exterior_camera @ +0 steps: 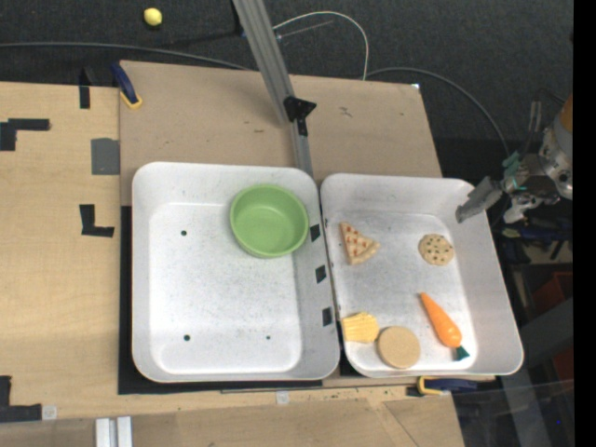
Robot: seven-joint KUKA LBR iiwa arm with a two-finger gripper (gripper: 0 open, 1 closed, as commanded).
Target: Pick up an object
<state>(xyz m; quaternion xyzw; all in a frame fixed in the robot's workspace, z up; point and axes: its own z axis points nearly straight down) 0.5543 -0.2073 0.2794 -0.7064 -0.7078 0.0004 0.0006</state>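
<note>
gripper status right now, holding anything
gripper: at the right bin's far right rim, nothing seen in it; open or shut cannot be told.

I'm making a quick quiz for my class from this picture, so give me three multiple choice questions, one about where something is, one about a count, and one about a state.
1. Where is the green bowl?
A. In the left bin, near its upper right corner
B. In the right bin
C. On the bench outside the bins

2. How many food items lie in the right bin?
A. Two
B. Five
C. Eight

3. How does the gripper stand to the items?
A. It grips the carrot
B. It presses on the cookie
C. It hangs at the right bin's upper right edge, touching no item

Answers: A, the bowl sits in the left bin; B, pizza slice, cookie, carrot, yellow ridged piece, tan disc; C, no item lies at its tip.
</note>
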